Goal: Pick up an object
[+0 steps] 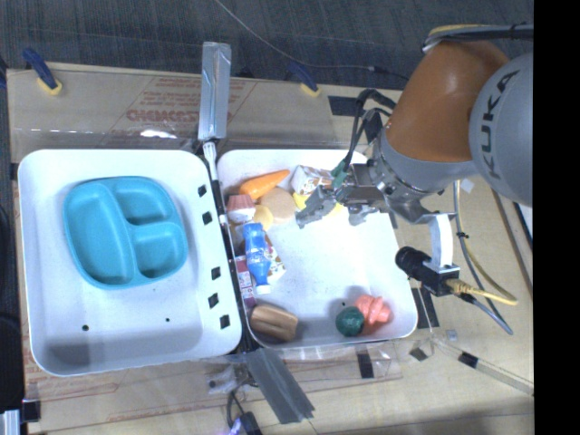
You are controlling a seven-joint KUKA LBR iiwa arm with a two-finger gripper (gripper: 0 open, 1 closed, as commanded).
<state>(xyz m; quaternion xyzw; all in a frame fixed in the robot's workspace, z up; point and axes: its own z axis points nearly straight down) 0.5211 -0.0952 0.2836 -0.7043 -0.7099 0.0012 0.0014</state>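
Two shallow white bins sit side by side on the bench; the left bin (54,333) holds a blue divided tray (125,228), and the right bin (353,261) holds the loose objects the task can choose from. Along its left wall lie a carrot (265,184), a pale round piece (276,205), a small pink-and-white item (239,205), a blue-and-white bottle (256,250) and, at the near corner, a brown bread-like piece (274,322); near the front wall a dark green ball (350,322) sits touching a pink-orange toy (374,310). The gripper (319,205) reaches in from the right, low over the bin's far part, just beside a crumpled white-and-yellow packet (308,181); whether its grip is released or clenched I cannot tell (the metal parts blur against the packet), and nothing is visibly held. By my judgement the task is at its approach stage: the arm is over the cluster at the far left of the right bin, with the packet and the pale round piece nearest, but no object is lifted clear; the grasp and the lift are both left to do.
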